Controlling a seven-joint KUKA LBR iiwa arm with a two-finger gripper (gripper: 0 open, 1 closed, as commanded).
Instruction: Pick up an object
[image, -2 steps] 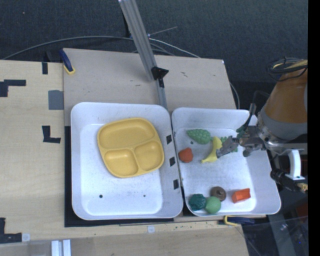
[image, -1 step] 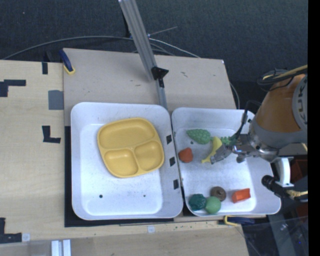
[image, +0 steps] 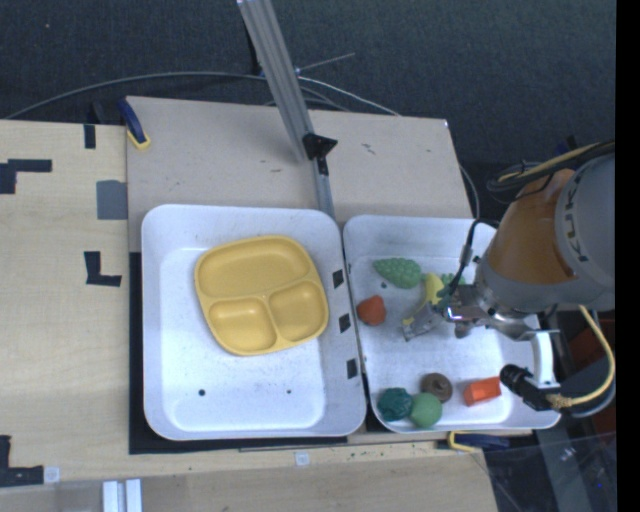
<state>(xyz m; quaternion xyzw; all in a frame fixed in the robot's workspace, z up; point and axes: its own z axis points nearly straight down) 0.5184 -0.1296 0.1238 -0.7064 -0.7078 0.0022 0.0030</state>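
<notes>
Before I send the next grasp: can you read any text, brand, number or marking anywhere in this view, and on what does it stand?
"KU": large dark letters on the grey arm, cut off at the picture's edge, so only part of the word shows.
The yellow divided plate, the white bins and the small objects in the right bin, such as the orange block, carry no readable text.
The dark tape pieces on the bench are plain shapes, not writing.

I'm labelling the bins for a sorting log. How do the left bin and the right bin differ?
The left bin holds one large yellow divided plate; the right bin holds several small items, among them a green leafy piece and a brown ring. The end effector is over the right bin, not the left bin. Both are shallow and white.
</notes>
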